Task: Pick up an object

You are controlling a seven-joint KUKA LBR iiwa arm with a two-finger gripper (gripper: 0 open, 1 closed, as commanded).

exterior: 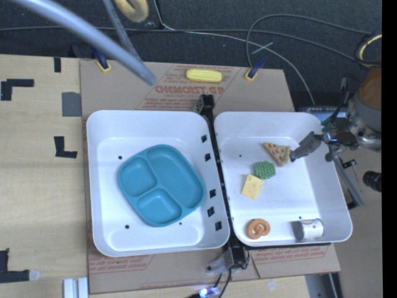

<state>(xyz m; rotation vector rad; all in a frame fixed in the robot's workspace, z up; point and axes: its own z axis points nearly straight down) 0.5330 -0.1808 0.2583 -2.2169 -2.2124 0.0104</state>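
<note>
We see 2 white bins side by side on a cardboard sheet [186, 89] over the bench. The left bin [99, 185] holds 1 blue divided plate [161, 184] with 3 compartments, lying flat near the bin's middle.

The right bin [329, 225] holds 5 small things. A tan wedge shaped like a pizza slice [276, 152] lies toward the far side. Just beside it, nearer us, sits a green round piece [265, 169], and touching or nearly touching that is a yellow cheese-like block [252, 186]. An orange pretzel [258, 229] lies near the front wall. A short silver can [308, 229] lies on its side in the front right corner, well apart from the wedge.

The arm comes in from the right; the gripper [304, 148] sits low over the right bin's far right part, its dark tip just beside the pizza slice on that thing's right. We see nothing clamped in it. Whether the jaws are spread or closed we cannot tell, the tip is too small and dark.

A yellow banana-like toy [203, 75] lies on the cardboard behind the bins. 2 blue and yellow clamps [254, 67] pin the cardboard's far edge.
</note>
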